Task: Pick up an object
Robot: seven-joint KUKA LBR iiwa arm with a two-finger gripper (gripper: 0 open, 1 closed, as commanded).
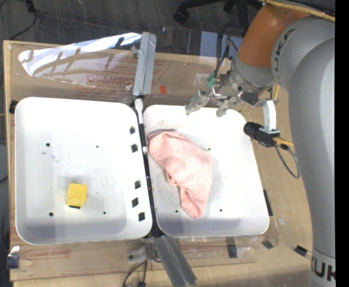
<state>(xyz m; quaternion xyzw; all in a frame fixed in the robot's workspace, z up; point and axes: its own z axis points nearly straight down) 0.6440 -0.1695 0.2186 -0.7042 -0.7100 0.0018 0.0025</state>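
Arm (300, 70) reaching in from the right, right bin (246, 211) under it, pink cloth (183, 169) crumpled mid-bin, yellow block (76, 195) over in the left bin (30, 160). Hand (207, 107) spread, nothing in it, hovering by the bin's far rim. Approach stage, I'd say; next: shift over the cloth, drop, pinch a fold.

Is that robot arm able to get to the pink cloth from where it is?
Probably yes. The gripper hangs over the right bin's far edge, the pink cloth lies uncovered just below it, and nothing stands between them.
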